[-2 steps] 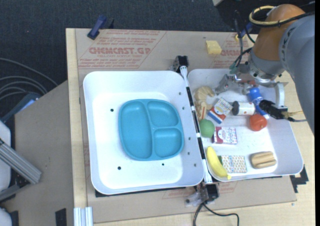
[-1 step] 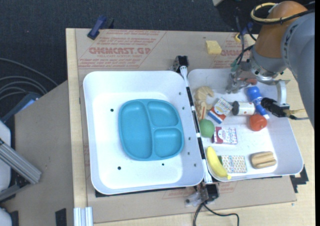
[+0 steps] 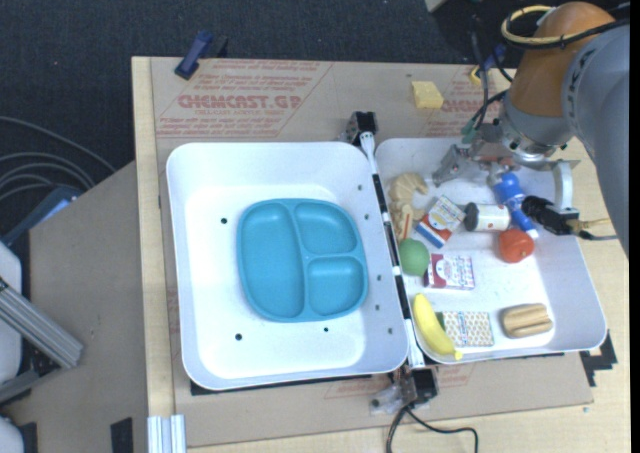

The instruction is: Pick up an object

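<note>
The right bin (image 3: 590, 291) holds several small objects. Among them are a banana (image 3: 432, 326), a green lime (image 3: 413, 258), a red ball (image 3: 516, 245), a bread roll (image 3: 526, 320), a white tube (image 3: 487, 217), a blue bottle (image 3: 508, 188), a red-white-blue box (image 3: 437, 222) and two printed packets (image 3: 452, 271). My gripper (image 3: 470, 156) hangs low over the bin's far side, just left of the blue bottle and above the box. I see nothing held in it.
A blue sectioned plate (image 3: 300, 259) lies in the left bin (image 3: 200, 181). A tan crumpled item (image 3: 405, 196) sits against the divider. On the bench behind the bins lie a yellow block (image 3: 427, 94) and a blue clip (image 3: 195, 54).
</note>
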